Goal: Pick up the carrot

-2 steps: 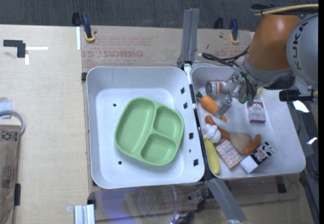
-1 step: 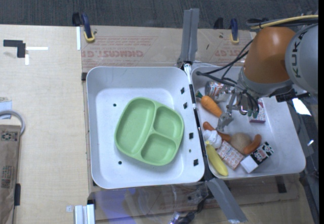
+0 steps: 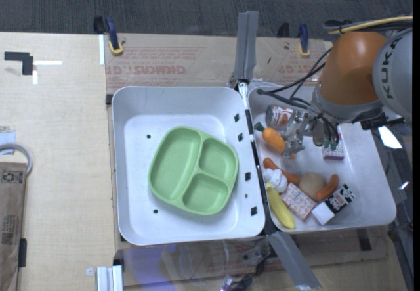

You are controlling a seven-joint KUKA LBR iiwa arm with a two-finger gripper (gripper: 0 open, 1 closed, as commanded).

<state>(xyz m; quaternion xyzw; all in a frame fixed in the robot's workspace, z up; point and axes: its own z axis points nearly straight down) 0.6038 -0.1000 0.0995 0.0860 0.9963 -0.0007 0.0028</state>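
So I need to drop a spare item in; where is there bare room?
Left bin: floor around the green divided plate, widest along its far wall. Right bin: crowded around the carrot, banana and gripper.

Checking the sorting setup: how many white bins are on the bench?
2. The left bin holds a green divided plate; the right bin holds the carrot and other toy food, below the tool.

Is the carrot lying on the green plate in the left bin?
No, the carrot lies in the right bin, just left of the claw, while the green plate sits in the left bin.
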